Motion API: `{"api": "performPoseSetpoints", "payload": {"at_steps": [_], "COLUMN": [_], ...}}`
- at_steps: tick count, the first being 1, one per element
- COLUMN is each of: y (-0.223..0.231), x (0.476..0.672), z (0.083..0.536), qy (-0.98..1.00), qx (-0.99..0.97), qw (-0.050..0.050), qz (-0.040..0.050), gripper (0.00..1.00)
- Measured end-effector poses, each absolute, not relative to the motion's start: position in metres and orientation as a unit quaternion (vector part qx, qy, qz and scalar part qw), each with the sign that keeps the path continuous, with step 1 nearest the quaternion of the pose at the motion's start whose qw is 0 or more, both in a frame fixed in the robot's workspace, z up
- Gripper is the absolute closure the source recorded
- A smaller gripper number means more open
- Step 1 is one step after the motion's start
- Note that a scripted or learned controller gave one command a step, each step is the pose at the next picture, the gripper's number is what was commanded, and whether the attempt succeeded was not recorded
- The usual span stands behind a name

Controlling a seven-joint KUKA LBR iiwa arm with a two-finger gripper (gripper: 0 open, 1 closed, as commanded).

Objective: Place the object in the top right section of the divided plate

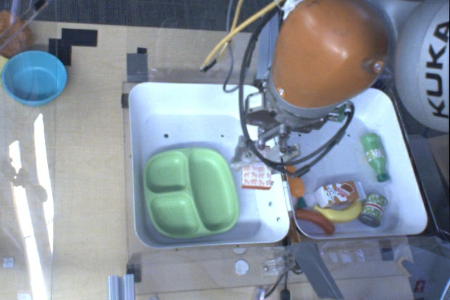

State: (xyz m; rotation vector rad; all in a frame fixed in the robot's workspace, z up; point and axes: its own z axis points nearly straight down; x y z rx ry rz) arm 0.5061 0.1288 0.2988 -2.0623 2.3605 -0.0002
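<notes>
While the grey arm with its orange band reaches in from the right edge of the bench, the camera view shows the following.

Gripper: the two-finger gripper hangs over the right edge of the left bin, beside the wall the two bins share; whether its fingers are spread or pressed together cannot be told, as the wrist and cables cover them.

Object: a small flat red-and-white packet lies on the floor of the left bin, near that bin's right edge, just below the gripper and just beside the plate's right rim. Contact between gripper and packet cannot be made out.

Plate: a light green divided plastic plate sits in the lower left part of the left bin, with two smaller sections on its left and one long section on its right.

Left bin: a shallow white bin carrying the plate and the packet.

Right bin: a shallow white bin carrying a green bottle near its right edge, a brown-and-white carton, a yellow banana, a red sausage and a small green can along its lower edge.

Bench: a blue round bowl stands at the left edge of the bench, well apart from both bins.
</notes>
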Motion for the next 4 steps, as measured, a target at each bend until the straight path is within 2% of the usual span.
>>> {"api": "performPoseSetpoints", "payload": {"at_steps": [1, 2, 3, 4], "y": [0.081, 0.126, 0.129, 0.126], "x": [0.488, 0.494, 0.496, 0.495], "z": [0.207, 0.113, 0.124, 0.099], "qy": [0.645, 0.585, 0.584, 0.474], "qx": [-0.764, -0.811, -0.812, -0.881], "qw": [0.002, 0.006, 0.01, 0.009], "qz": [-0.0006, -0.0036, -0.0051, -0.0111], "gripper": [1.0, 1.0, 1.0, 1.0]}}
